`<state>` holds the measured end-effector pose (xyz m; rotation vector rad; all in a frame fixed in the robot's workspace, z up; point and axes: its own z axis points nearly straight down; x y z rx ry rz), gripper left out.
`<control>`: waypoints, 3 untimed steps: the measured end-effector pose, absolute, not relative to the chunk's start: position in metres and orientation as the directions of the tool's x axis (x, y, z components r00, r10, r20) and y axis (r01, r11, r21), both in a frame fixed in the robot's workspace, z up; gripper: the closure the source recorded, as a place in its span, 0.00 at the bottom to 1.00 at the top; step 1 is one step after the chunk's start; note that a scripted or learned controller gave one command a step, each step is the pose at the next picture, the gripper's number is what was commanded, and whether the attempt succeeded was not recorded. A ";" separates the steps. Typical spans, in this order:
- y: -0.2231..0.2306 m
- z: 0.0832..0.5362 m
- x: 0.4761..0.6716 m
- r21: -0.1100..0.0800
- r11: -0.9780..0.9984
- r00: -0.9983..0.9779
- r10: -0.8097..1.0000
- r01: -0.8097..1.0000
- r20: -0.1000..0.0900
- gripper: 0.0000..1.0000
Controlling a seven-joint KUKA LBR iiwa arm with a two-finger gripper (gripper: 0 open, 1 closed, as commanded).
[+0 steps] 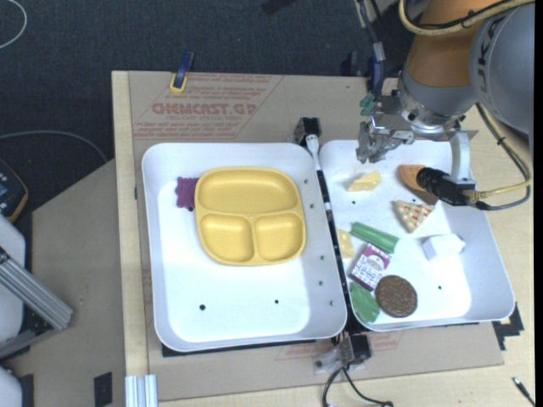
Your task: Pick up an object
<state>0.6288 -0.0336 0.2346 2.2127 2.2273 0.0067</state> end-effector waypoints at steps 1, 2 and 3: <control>0.019 0.237 0.631 0.003 0.006 -0.006 1.000 1.000 0.002 1.00; 0.074 0.219 0.641 0.001 0.005 -0.005 1.000 1.000 0.002 1.00; 0.088 0.216 0.656 0.003 0.002 -0.002 1.000 1.000 0.000 1.00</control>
